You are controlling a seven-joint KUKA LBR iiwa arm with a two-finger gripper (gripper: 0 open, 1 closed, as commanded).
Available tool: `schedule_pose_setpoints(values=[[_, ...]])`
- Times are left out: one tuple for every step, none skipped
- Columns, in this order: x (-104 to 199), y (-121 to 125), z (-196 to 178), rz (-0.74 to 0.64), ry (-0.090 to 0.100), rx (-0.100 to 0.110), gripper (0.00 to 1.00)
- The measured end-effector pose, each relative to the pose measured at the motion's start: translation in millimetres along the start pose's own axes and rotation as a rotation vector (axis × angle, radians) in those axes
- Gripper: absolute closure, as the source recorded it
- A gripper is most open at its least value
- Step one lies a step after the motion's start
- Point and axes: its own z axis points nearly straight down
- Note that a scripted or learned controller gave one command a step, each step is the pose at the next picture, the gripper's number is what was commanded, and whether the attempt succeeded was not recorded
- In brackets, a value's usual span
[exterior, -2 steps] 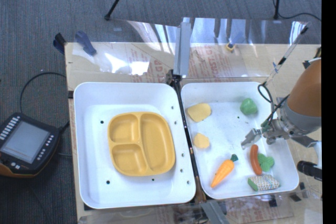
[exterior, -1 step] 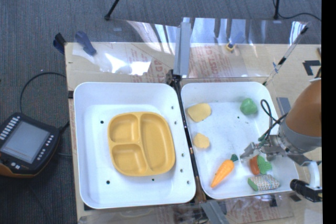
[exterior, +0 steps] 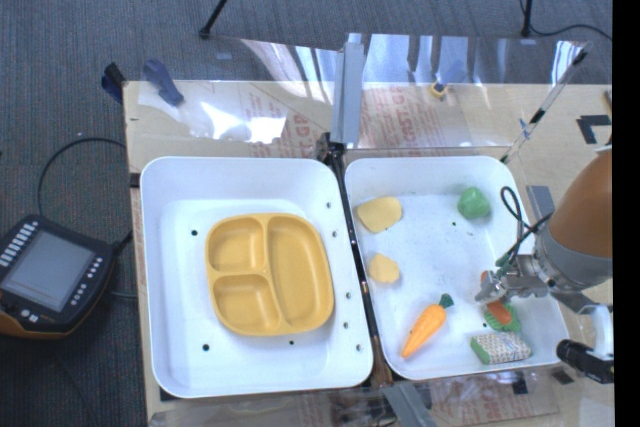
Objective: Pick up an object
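The grey arm with its orange band reached in from the right and its hand hung low over the right shallow white plastic bin, close to that bin's right wall. Just under and beside it lay a small orange-red and green toy piece, partly hidden by the hand; I could not tell whether the hand was open, closed or already gripping anything, since the metal parts blurred together there.

The nearest candidates for the pick sat crowded: that small piece, and touching or just beside it a pale speckled rectangular block near the bin's front right corner. An orange toy carrot with a green top lay tilted a little to the left, apart from both.

To do this step well, I judged the hand should come straight down centred on one item, not on the seam between two, and keep off the bin wall. The small piece looked awkward because of its neighbour; the carrot, lying free, looked the easier grasp across its narrow width.

Farther off lay a green rounded toy, two pale yellow flat pieces and, in the left white bin, a yellow divided plastic plate.
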Motion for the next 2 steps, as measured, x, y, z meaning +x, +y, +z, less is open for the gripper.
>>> schedule_pose_setpoints(values=[[45.5,47.2,-90.1,0.142,-0.004,-0.012,1.0],[90.0,49.1,-33.6,0.35,-0.003,0.002,1.0]])
